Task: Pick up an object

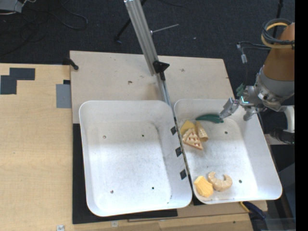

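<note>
The right bin holds a dark green piece near its far edge. A yellow and tan waffle-like cluster lies by the divider. A yellow lump and a cream curled piece rest near the front. My gripper hovers over the bin's far right corner, open, its fingers spread with nothing between them. The green piece lies just left of the nearer finger.
The left bin sits beside the right one. A slanted aluminium bar rises from the divider toward the back. Wooden bench surface extends to the left. Cables lie on the dark floor behind.
</note>
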Available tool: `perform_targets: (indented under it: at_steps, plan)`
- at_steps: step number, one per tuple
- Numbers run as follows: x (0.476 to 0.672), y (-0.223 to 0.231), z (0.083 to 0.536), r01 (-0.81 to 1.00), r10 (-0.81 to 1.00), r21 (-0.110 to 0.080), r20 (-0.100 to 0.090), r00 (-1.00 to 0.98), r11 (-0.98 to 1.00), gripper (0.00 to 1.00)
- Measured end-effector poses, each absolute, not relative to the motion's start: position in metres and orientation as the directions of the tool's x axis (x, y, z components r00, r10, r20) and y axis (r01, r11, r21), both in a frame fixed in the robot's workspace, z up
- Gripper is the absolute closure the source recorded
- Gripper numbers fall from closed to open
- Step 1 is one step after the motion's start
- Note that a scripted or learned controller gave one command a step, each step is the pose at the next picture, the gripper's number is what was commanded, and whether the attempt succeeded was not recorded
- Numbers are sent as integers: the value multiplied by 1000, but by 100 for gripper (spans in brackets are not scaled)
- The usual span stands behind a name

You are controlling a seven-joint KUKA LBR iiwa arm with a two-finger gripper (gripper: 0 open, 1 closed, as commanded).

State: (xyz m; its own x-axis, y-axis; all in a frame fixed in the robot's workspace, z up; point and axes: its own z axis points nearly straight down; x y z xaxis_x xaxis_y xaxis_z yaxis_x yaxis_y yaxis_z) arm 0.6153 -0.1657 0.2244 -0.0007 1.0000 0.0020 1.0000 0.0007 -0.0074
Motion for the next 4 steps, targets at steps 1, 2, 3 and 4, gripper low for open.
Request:
perform_targets:
  at_steps: [1, 2, 3, 4]
  plan:
    - [616, -166, 227, 1000, 1000, -3, 0, -2, 2, 0]
    - [616, -158, 164, 1000, 1000, -9, 2, -4, 4, 0]
    - [618, -155, 107, 1000, 1000, 8, -1, 1, -1, 0]
    - [618, -155, 90, 1000, 1000, -5, 1, -2, 2, 0]
